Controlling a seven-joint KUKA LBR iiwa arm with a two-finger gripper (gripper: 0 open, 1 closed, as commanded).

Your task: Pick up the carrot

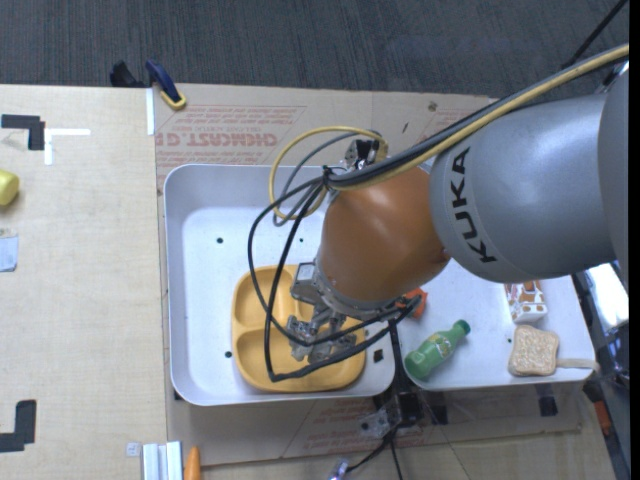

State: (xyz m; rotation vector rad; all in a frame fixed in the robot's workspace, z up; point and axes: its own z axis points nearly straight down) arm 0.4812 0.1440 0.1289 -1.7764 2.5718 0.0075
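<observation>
The grey KUKA arm (520, 178) reaches in from the right, its orange band (380, 238) above the downward-pointing tool (318, 340), cables looping around the wrist.

This was a robotics lab: a grey KUKA arm (500, 168) with loose black and yellow cables (300, 183) reached over white bins (190, 268) on a cardboard-lined counter (80, 318), black tape markers (25, 128) on its left, dark carpet (300, 18) beyond.
</observation>
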